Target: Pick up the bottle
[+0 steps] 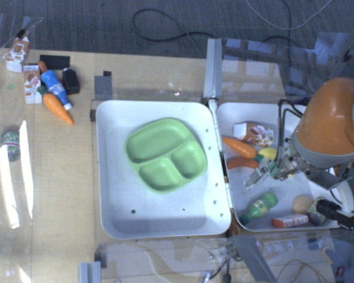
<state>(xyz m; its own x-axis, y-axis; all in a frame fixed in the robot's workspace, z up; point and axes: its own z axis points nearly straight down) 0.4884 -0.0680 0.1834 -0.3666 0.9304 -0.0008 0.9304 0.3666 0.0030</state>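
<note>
Pincer (265, 174) over right bin (243, 115), near carrot (238, 147); open/shut state cannot be told. Bottle (259, 208) lies apart below, ungripped.

The surface (53, 175) looks like pale wood with a smooth, faintly shiny finish that throws back streaks of light. Both white bins (109, 175) seem moulded plastic, smooth and softly glossy. The green tray (165, 153) is matt plastic. The bottle (259, 207) appears to be glossy green plastic. The arm's orange band (333, 114) is smooth with a satin sheen. The pincer (265, 173) looks like bare metal.
</note>
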